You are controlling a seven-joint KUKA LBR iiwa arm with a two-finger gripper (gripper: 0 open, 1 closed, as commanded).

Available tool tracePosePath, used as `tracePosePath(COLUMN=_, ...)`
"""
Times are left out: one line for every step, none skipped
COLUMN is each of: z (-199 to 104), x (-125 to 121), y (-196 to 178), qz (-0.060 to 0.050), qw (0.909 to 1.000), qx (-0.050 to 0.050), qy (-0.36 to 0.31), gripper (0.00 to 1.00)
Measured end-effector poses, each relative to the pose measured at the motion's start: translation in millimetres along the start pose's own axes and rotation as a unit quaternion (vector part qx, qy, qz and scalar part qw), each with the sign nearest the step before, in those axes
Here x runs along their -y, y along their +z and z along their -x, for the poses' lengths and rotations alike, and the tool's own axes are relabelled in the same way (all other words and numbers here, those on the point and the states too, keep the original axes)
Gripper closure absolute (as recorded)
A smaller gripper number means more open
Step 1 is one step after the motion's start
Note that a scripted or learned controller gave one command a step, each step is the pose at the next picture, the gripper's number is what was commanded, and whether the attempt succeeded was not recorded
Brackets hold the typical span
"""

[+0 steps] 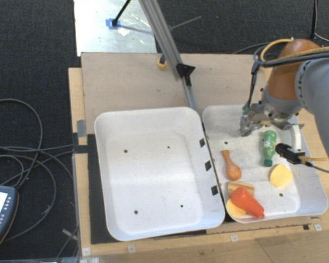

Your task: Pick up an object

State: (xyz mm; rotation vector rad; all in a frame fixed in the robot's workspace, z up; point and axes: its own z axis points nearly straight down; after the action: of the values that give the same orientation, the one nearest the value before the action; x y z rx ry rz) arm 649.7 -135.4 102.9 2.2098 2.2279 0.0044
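Observation:
The right bin (221, 117) holds several toy foods. A green bottle (269, 146) lies near its right side, a yellow lemon-like piece (281, 176) below it, and a tan drumstick (231, 165) near the bin's left wall. A red pepper (247, 201) rests over a yellow slice (235, 208) and an orange slice (240, 187) at the front. My gripper (249, 124) hangs over the bin's back part, up and left of the bottle, with nothing seen between its fingers.
The left bin (150, 172) lies beside the right one, joined by black clips (208, 165). A grey pole (168, 41) slants down to the bins' back edge. Cables (299, 159) trail by the right bin's right rim.

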Motion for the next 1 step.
tracePosePath(z=3.2, x=-3.1, y=-65.4, qz=0.002, qw=1.0, qx=0.001, qy=0.002, gripper=1.0)
